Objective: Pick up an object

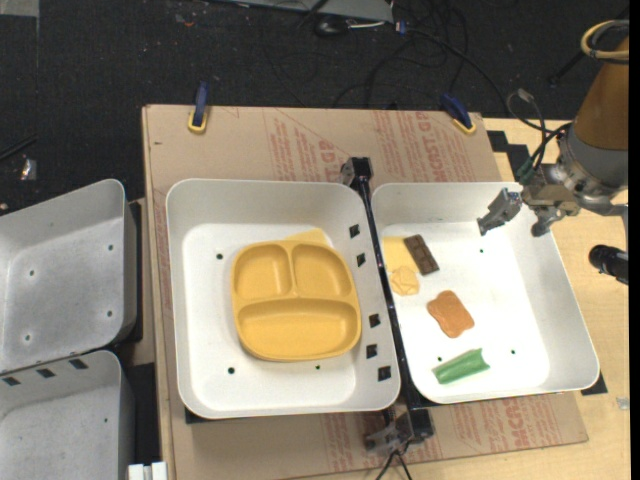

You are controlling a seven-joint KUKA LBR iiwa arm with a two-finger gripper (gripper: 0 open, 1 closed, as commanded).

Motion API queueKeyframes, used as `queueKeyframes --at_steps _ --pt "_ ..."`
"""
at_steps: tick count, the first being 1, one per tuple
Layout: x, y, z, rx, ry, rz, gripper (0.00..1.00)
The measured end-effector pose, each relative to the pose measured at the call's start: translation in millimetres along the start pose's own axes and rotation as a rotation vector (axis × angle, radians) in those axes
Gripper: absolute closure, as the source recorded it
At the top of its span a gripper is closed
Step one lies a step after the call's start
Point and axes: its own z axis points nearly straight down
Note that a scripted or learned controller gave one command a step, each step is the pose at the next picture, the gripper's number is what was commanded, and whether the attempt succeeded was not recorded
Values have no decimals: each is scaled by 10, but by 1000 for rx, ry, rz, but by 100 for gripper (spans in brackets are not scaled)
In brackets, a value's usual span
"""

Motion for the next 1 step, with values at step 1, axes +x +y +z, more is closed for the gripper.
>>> queueKeyframes --at_steps 1 --pt "4 27 -74 -12 -3 -3 0"
